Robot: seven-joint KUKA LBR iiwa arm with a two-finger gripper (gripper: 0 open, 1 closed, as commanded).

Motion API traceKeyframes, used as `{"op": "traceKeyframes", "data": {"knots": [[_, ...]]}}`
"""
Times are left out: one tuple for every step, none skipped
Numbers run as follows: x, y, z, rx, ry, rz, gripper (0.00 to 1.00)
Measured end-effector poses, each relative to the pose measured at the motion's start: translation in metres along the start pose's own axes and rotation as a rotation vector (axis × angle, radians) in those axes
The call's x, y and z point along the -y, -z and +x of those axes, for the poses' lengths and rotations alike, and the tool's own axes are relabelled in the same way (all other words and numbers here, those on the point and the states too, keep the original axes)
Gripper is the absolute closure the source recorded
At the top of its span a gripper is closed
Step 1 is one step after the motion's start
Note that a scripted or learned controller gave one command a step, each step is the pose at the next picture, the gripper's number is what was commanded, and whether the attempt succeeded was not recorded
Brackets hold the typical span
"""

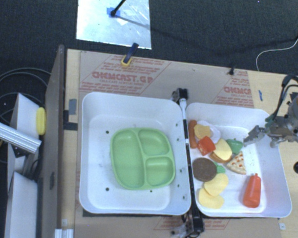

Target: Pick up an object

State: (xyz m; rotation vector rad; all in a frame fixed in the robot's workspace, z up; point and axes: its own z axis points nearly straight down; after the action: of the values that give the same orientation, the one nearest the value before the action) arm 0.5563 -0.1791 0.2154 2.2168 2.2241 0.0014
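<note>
Reaching from the right, the grey arm's two-finger gripper (254, 134) hovers over the right white bin (282, 193)
Left white bin (92, 152) holds a green compartment tray (142, 157); toy food heaps right, orange plastic bottle (252, 190) nearest; jaws spread, grasping nothing.

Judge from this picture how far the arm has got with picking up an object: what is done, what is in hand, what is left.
Done: nothing lifted yet; the toy food, including the pizza slice and the ketchup bottle, lies in the right bin. In hand: the gripper is over that bin's upper right part, near the green piece, with nothing seen between its fingers. Left: descend, grasp one item and lift it.
</note>
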Motion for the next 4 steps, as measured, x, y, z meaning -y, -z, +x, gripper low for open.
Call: {"op": "traceKeyframes", "data": {"knots": [[0.06, -0.09, -0.026, -0.002, -0.007, 0.011, 0.0], [-0.069, -0.075, 0.006, 0.001, 0.009, -0.012, 0.0], [-0.035, -0.127, 0.028, -0.001, -0.001, -0.013, 0.0], [-0.033, -0.12, 0.027, 0.0, 0.0, -0.003, 1.0]]}}
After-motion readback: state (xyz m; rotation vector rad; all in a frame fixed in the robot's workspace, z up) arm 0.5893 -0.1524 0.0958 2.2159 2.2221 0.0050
